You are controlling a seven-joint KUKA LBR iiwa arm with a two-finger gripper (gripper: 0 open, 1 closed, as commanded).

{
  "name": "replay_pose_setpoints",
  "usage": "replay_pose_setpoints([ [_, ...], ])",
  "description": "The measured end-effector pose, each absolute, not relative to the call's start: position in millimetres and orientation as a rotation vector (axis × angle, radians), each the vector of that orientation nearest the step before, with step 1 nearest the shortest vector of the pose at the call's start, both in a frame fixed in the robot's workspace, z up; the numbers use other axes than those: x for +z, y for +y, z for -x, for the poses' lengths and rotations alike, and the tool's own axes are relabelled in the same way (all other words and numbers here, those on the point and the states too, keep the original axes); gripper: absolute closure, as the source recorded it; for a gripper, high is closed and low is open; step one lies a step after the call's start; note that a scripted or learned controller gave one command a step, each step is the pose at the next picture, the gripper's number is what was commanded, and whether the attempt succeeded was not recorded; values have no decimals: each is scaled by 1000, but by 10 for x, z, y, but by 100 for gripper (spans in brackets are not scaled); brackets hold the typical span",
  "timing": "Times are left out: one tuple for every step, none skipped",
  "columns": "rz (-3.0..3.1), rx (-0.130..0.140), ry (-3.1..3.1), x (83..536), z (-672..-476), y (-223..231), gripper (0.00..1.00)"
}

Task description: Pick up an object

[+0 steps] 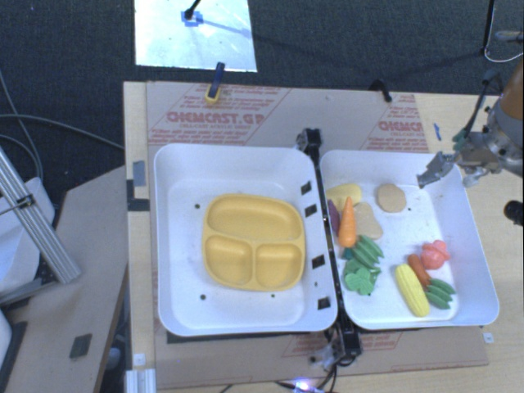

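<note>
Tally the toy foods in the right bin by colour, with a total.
Green: 3: pea pods, broccoli, beans
Orange or red: 3: carrot, small carrot, tomato
Yellow: 2: corn, lemon-coloured piece
Tan: 2: round cookie, bread piece
Total: 10

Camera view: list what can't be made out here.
- Gripper: small and blurred at the right; open or shut, unclear.
- Arm: cut off by the right edge.
- Purple item: mostly hidden by the bin divider and the carrot.
- Item under the carrot: partly covered, kind unclear.
</note>
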State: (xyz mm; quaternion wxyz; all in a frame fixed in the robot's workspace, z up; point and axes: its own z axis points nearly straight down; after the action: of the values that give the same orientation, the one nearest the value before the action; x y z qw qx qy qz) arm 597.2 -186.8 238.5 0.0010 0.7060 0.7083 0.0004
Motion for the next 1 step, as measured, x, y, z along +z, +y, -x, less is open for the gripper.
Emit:
replay_pose_setpoints([
  [-2234,-7,2223,776,-4808,-1785,0],
])
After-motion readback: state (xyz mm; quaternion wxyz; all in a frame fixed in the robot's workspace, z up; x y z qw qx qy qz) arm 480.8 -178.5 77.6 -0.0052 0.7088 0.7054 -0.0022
